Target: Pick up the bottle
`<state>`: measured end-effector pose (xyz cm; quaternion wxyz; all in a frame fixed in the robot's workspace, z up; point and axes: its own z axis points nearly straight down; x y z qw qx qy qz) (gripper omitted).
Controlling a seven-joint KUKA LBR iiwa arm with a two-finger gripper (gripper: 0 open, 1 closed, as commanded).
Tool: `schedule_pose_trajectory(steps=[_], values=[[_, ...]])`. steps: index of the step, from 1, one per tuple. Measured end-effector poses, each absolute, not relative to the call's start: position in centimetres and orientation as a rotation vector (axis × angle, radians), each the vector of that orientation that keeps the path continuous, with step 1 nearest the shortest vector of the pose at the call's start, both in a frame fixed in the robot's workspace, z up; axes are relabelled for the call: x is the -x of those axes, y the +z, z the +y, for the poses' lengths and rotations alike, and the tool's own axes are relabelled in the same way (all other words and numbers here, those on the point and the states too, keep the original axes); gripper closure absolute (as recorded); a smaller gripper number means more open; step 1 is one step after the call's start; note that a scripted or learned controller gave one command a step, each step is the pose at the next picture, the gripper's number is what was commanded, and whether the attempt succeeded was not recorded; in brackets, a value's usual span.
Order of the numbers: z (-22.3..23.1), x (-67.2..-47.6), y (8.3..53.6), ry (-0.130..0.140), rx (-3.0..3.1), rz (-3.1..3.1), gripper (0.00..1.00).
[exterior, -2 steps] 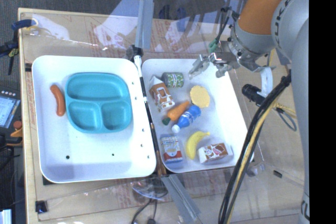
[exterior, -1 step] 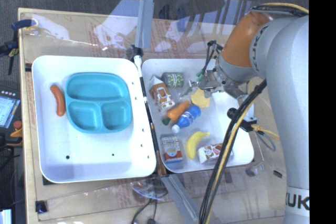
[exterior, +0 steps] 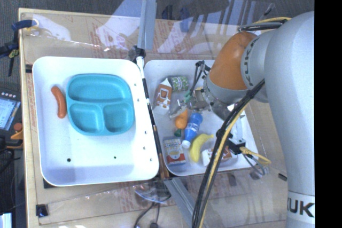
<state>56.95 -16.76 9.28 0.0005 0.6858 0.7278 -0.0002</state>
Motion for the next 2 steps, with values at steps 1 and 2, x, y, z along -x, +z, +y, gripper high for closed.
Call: schedule_pose_trajectory(steps=[1, 2], values=[[-16.7, -56.9, 10.1, -0.005, -2.148, 2.296, 1.00], [-4.0, -62.6, 26.3, 0.000, -1.936, 2.475, 1.00]])
